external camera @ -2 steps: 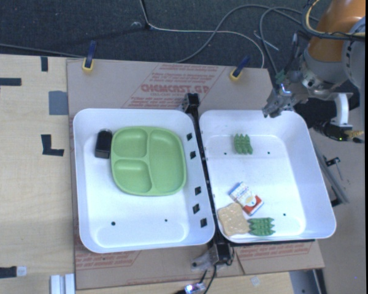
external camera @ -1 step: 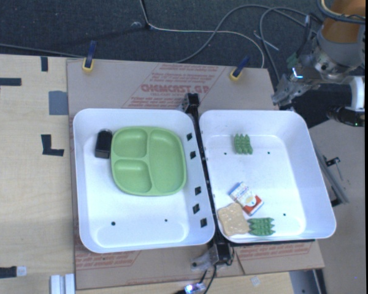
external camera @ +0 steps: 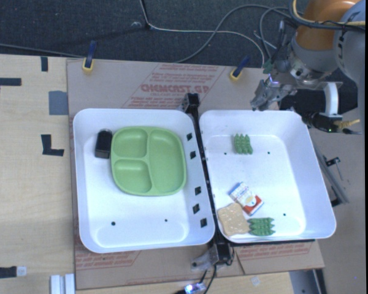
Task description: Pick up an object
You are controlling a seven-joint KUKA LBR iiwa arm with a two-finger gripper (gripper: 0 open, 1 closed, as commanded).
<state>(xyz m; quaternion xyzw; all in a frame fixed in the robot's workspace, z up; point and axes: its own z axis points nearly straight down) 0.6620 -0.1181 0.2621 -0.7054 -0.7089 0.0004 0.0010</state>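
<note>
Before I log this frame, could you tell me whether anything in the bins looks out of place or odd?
Nothing looks spilled or damaged. The green divided plate lies flat in the left bin, a small black object touching its left edge. The right bin's items lie loosely scattered, and the gripper sits above that bin's far rim.

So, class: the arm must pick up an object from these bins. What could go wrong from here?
The toast slice, milk carton and green toy lie packed together, so a grasp may catch two or nudge one. The small black block touches the green divided plate, crowding the fingers.
</note>
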